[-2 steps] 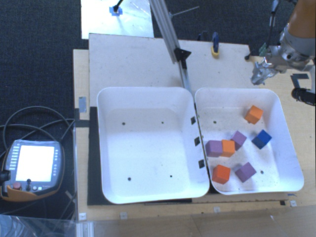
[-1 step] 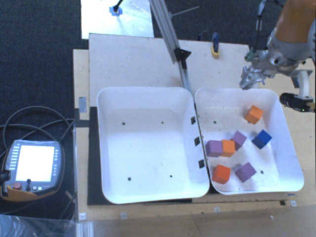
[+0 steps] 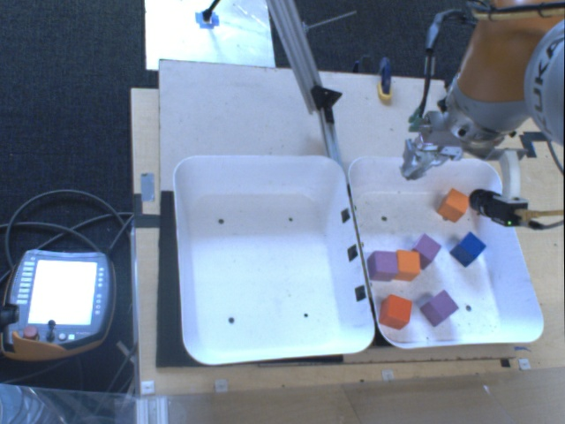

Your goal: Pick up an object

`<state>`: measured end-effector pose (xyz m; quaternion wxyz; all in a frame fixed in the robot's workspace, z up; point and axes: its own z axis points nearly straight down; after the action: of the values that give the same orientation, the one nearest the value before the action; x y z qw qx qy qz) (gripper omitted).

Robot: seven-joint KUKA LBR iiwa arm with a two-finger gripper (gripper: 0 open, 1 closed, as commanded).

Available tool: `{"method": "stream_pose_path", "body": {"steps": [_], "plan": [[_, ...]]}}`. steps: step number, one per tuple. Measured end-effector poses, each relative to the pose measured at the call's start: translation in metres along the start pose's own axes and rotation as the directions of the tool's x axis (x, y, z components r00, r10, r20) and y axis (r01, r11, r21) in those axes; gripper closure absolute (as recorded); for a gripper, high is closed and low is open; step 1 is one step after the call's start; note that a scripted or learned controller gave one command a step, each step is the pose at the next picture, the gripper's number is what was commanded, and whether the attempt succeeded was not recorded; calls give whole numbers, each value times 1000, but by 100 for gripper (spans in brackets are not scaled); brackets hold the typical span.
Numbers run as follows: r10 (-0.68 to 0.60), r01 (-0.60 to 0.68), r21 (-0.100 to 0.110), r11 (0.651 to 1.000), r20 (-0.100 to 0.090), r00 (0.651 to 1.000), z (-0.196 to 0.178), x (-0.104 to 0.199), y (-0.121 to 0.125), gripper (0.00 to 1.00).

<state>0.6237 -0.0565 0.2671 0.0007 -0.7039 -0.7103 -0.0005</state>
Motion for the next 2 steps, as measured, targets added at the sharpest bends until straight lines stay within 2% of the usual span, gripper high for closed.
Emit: {"method": "stream_pose_path", "body": {"steps": [1, 2], "plan": [[-1, 1, 1, 1000, -1, 1000, 3, 54, -28, 100], [-1, 1, 2, 1000, -1, 1000, 21, 105, -54, 100]]}}
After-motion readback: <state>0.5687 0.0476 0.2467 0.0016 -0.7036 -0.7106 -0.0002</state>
